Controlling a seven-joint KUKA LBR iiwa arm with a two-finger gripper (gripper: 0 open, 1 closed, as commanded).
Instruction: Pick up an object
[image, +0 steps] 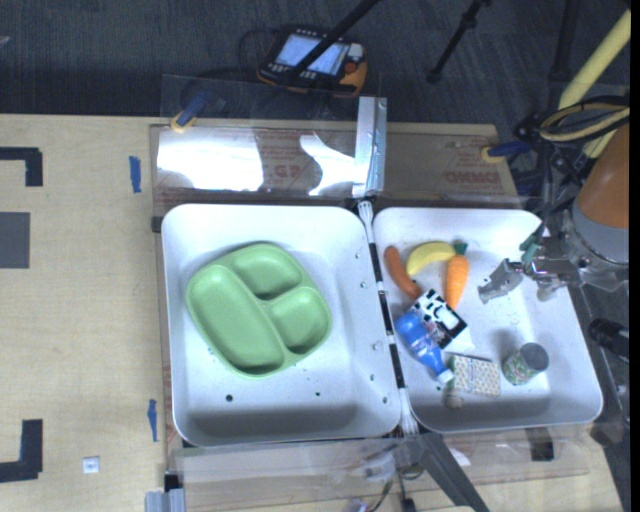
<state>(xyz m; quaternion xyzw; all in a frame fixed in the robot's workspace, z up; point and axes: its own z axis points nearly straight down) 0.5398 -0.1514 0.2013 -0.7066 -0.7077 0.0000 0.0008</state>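
Tool (512, 278) over right bin (575, 345), nothing between its fingers; fingers look parted.

Candidates lie in that bin: carrot (456, 280) beside banana (431, 255), blue bottle (422, 344) along the left wall, small can (525, 363) nearest the tool. Judgement: the can is light, stiff and smooth, so likely to slip; grip across its round side at mid-height. Green divided plate (258, 308) sits in the left bin (195, 400).

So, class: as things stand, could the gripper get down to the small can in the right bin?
Probably yes. The gripper hangs over the right bin, and the can stands apart near the front right corner. Nothing covers it; the patterned packet lies beside it, not touching.
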